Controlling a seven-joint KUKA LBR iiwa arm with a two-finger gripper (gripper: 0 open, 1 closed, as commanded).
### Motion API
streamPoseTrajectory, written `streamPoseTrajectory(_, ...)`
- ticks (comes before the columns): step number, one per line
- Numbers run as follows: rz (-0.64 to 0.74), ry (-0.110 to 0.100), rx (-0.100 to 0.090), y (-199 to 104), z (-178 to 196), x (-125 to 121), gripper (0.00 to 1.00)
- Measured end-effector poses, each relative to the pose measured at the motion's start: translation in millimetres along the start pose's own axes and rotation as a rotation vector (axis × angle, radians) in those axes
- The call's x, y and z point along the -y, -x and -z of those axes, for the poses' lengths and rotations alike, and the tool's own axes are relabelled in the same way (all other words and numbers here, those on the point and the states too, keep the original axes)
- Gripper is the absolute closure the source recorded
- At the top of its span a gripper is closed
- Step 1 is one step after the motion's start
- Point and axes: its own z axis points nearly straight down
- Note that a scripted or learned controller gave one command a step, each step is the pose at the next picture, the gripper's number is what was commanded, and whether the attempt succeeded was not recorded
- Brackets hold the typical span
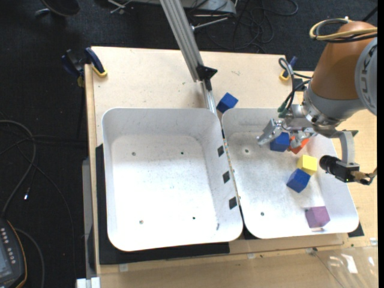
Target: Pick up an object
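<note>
The gripper (277,135) is closed around a blue block (279,142), lifted just under its fingers.

Dark carpet floor (36,53) all around, with black cables (264,11) snaking across it up top and down the left side. A pale wooden bench top (150,77) sits in the middle on a black mat (102,221) that peeks out at its lower left edge. Clamps (90,62) with yellow tips grip the back corners. A silver metal rail (180,32) slants down from the top. Light is even and flat, no hard shadows. Some grey device (9,257) sits bottom left.
</note>
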Motion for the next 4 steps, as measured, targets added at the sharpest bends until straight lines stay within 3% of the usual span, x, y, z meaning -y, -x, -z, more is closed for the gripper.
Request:
streamPoseTrajectory(1,0.001,0.028,0.012,58.9,-104.5,-65.3,0.00)
streamPoseTrajectory(3,0.001,0.032,0.014,64.5,-110.7,-80.0,0.00)
streamPoseTrajectory(4,-0.003,0.006,0.005,111.6,-129.9,-90.9,0.00)
